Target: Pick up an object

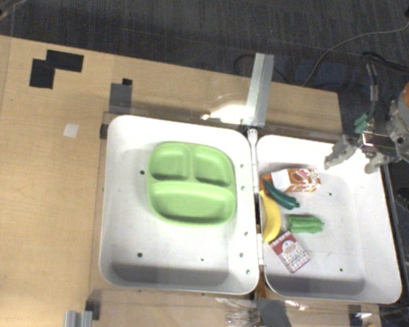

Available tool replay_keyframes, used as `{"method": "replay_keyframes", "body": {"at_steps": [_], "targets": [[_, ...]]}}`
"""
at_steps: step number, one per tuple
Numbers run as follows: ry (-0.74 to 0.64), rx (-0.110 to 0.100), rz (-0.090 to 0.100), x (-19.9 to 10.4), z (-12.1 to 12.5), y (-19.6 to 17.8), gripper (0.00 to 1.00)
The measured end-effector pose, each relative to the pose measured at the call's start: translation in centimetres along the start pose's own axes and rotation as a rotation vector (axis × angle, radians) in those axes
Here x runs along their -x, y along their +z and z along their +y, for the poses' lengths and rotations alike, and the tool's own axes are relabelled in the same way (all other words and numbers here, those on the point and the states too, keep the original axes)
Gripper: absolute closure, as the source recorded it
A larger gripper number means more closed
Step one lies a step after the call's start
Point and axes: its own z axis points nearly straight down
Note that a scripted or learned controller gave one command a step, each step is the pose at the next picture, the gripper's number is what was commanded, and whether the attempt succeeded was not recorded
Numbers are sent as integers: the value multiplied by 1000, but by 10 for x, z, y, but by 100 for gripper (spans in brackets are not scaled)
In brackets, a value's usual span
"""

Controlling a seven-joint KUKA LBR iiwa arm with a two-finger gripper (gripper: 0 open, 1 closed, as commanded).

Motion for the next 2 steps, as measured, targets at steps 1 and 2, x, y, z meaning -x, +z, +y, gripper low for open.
{"method": "replay_keyframes", "body": {"at_steps": [1, 2], "targets": [[156, 2, -1, 5, 14, -81, 0], [-109, 1, -1, 15, 76, 19, 0]]}}
